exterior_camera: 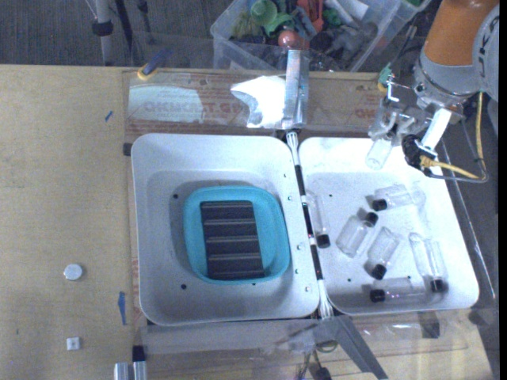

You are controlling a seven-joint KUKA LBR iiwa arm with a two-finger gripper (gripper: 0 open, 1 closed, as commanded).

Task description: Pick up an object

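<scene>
Right now the gripper (390,127) hangs over the back edge of the right bin (341,161), fingers closed on a clear vial (377,150). Vial hangs near upright, long axis running top to bottom in view, slightly tilted, lower end pointing at the bin floor, clear of it. More clear vials with black caps (390,244) lie scattered flat in that bin. Left bin (150,212) holds a blue tray (234,233) with a dark ribbed insert.

Tray (195,236) in left bin (150,172); vials (384,244) scattered in right bin (333,161), tool (400,129) above its far edge.
</scene>
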